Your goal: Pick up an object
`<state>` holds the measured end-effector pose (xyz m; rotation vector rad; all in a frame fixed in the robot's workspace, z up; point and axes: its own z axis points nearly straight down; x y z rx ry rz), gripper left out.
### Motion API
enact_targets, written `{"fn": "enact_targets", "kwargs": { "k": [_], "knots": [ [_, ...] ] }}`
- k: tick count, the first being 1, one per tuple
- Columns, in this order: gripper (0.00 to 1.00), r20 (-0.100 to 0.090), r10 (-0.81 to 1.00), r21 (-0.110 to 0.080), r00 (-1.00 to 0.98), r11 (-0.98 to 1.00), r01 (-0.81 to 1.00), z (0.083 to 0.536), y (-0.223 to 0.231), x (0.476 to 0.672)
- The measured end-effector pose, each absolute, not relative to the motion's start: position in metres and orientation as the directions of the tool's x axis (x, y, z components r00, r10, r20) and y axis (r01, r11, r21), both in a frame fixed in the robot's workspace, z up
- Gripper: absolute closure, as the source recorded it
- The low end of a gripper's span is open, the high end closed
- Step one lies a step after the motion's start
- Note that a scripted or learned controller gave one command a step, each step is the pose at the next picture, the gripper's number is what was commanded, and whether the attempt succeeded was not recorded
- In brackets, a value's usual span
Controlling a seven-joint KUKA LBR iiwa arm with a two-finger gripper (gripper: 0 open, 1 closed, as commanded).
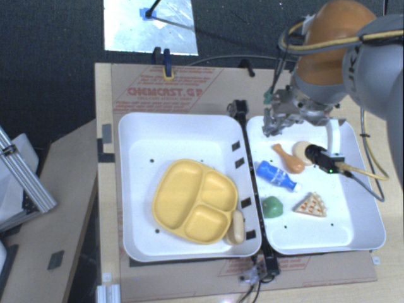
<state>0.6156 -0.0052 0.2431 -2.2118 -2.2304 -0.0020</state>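
My gripper (273, 124) hangs low over the back left corner of the right bin (353, 232), with nothing visibly in it. Just in front of it lies an orange chicken drumstick (288, 158), and a cream round piece (301, 149) sits beside that. A blue bottle (275, 175) lies on its side closer to the divider. Near the front are a green rounded object (273, 206) and a pizza slice (310, 205).
The left bin (136, 169) holds a yellow divided plate (196, 201) with a beige bread roll (237, 226) at its front right edge. The arm's grey and orange bulk looms over the right bin's back edge.
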Motion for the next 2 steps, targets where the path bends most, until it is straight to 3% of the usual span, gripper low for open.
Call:
{"fn": "enact_targets", "kwargs": {
  "k": [2],
  "knots": [
    [1.0,0.002,1.0,0.0,-0.01,0.01,1.0,0.253,0.103,0.585]
  ]
}}
